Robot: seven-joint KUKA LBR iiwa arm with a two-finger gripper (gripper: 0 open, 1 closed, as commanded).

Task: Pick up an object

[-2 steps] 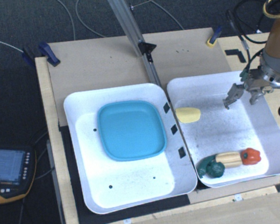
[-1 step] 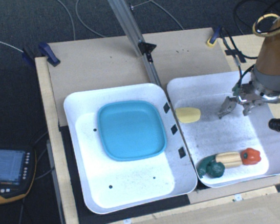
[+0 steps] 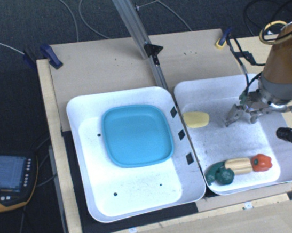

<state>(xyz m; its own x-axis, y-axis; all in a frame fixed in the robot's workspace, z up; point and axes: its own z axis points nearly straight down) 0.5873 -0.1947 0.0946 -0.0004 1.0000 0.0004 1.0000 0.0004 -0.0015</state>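
Note:
My gripper (image 3: 242,119) hangs over the upper middle of the right bin (image 3: 223,89), its fingers spread open with nothing between them. A pale yellow rounded piece (image 3: 196,119) lies to its left, near the bin's left wall and apart from the fingers. Along the bin's front edge lie a green lumpy object (image 3: 220,175), a beige stick-shaped piece (image 3: 238,166) and a red tomato-like object (image 3: 261,162), close together in a row.
The left bin (image 3: 98,195) holds a square blue plate (image 3: 137,134). A metal rail (image 3: 135,20) slants down to the divide between the bins. A handheld pendant (image 3: 6,178) lies on the floor at the left.

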